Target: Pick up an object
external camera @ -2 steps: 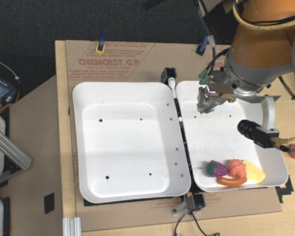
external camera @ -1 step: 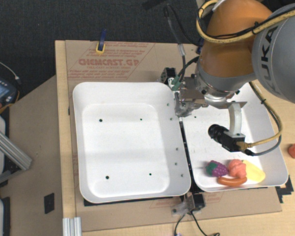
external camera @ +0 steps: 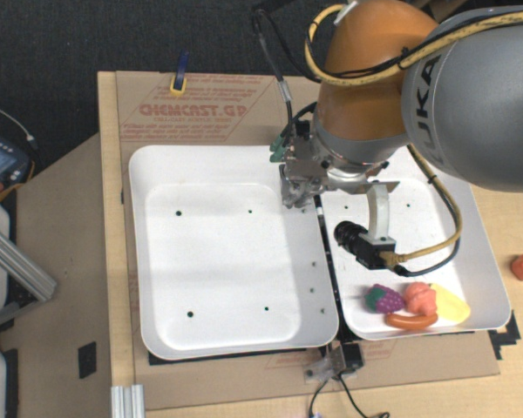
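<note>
Above divider between bins: gripper (external camera: 298,197), grip state cannot tell. Toy cluster (external camera: 416,306) bunched at right bin (external camera: 488,259) near corner, apart from gripper; not positioned for pick.

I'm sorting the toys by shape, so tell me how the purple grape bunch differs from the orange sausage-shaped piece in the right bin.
The purple grape bunch is short, rounded and knobbly; the orange sausage-shaped piece is long, thin and smooth. The grapes lie farther from the right bin's front rim; the orange piece lies right beside it. The grapes sit at the cluster's left end; the orange piece stretches under the middle. Both are small toys lying in the same corner.
</note>
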`<action>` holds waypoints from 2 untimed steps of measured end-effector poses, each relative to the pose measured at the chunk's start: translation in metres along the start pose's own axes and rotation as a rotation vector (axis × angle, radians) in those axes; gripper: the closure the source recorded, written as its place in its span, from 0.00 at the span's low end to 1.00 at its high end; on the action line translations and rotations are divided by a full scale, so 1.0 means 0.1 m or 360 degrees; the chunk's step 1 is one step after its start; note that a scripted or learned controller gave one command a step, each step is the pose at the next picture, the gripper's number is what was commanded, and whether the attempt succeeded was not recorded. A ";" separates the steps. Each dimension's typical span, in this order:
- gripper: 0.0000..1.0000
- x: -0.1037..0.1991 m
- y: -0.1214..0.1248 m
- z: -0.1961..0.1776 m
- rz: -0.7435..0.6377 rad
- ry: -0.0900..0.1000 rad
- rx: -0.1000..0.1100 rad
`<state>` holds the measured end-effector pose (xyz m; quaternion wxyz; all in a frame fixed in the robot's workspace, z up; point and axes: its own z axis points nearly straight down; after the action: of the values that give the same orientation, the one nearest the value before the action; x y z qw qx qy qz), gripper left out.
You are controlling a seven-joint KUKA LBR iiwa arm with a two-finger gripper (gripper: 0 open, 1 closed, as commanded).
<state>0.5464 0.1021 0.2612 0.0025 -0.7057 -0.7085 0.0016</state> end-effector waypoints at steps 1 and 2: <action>1.00 -0.23 0.40 0.82 0.0012 -0.0005 0.0004; 1.00 -0.17 0.65 0.76 0.0005 -0.0002 -0.0014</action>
<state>0.6114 0.0859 0.1848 -0.0010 -0.7067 -0.7075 -0.0011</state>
